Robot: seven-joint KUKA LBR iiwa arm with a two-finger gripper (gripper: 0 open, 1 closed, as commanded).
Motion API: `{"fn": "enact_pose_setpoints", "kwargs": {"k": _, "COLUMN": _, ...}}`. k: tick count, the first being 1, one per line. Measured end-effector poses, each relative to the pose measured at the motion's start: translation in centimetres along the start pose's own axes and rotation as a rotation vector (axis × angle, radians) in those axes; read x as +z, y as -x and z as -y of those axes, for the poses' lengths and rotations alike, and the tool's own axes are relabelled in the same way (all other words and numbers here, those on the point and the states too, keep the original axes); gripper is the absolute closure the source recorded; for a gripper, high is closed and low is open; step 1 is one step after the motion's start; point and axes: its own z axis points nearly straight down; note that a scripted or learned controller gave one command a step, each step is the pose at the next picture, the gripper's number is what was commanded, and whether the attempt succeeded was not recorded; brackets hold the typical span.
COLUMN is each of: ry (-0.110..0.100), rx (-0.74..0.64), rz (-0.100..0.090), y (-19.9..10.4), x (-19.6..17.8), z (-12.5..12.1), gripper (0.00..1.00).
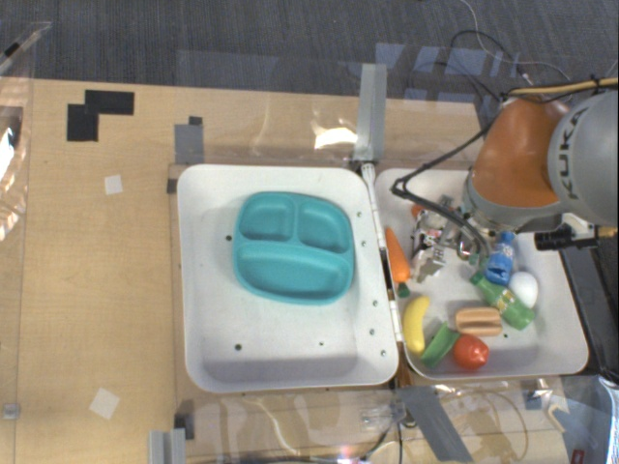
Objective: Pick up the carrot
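The carrot [396, 255], orange with a green stub at its near end, lies along the left wall of the right bin [571, 341]. My gripper [430, 257] hangs just to the right of it, low over the bin floor, fingers pointing down. The grey arm with its orange band reaches in from the right above it. Nothing shows between the fingers, and the carrot rests apart from them.
In the right bin lie a yellow banana [416, 322], a green pepper [439, 343], a red tomato [470, 352], a hot dog bun [479, 320], a blue bottle [501, 262] and a white egg [523, 287]. The left bin [208, 356] holds a teal divided plate [293, 246].
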Motion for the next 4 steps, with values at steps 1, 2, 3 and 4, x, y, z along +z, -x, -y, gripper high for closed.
{"fn": "enact_pose_setpoints", "kwargs": {"k": 1, "ry": -0.01, "rx": 0.002, "rz": -0.031, "y": -8.1, "x": -8.6, "z": -1.8, "gripper": 0.0}}
{"fn": "enact_pose_setpoints", "kwargs": {"k": 2, "ry": -0.017, "rx": 0.22, "rz": -0.036, "y": -2.6, "x": -8.2, "z": -3.5, "gripper": 0.0}}
{"fn": "enact_pose_setpoints", "kwargs": {"k": 3, "ry": -0.008, "rx": 0.211, "rz": -0.007, "y": -3.5, "x": -0.9, "z": 0.1, "gripper": 0.0}}
{"fn": "enact_pose_setpoints", "kwargs": {"k": 4, "ry": -0.023, "rx": 0.535, "rz": -0.034, "y": 3.0, "x": -7.8, "z": -3.3, "gripper": 0.0}}
